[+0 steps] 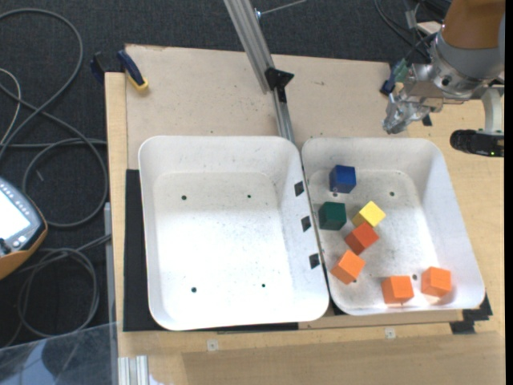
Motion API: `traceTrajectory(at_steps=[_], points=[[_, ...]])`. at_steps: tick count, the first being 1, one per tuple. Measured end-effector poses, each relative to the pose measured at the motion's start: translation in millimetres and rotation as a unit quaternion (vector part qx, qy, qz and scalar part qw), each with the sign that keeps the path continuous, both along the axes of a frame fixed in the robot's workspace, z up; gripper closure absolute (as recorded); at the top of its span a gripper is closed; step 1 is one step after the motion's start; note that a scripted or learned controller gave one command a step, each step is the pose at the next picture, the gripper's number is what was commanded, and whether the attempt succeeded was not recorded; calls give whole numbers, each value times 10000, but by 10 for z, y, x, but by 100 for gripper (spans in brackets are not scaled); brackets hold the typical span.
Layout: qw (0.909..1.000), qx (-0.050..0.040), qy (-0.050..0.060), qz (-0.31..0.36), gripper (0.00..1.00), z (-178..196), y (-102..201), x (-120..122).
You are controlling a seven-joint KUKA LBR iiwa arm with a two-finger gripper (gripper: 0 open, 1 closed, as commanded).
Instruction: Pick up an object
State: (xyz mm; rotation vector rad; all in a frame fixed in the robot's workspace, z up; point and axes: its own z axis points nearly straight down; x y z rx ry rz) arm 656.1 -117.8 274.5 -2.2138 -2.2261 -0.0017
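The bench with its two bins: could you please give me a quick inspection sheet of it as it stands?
Surface: wooden bench, two white bins side by side.
Job's things: right bin holds blue cube, green cube, yellow cube and four orange cubes.
Clutter: blue-and-yellow clamp at the bench's far left corner.
Grippers: gripper above the bench behind the right bin, holding nothing seen.
Cables: black loops on the floor at left.
Surroundings: dark carpet; metal rail.
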Motion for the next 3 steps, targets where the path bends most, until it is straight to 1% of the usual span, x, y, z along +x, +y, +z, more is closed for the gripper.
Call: traceTrajectory(at_steps=[1, 2, 3], points=[[10000, 3, 14, 1, 100, -134, 547, -235], [10000, 5, 17, 1, 100, -232, 1075, -530], [10000, 4, 14, 6, 100, -217, 1611, -832]])
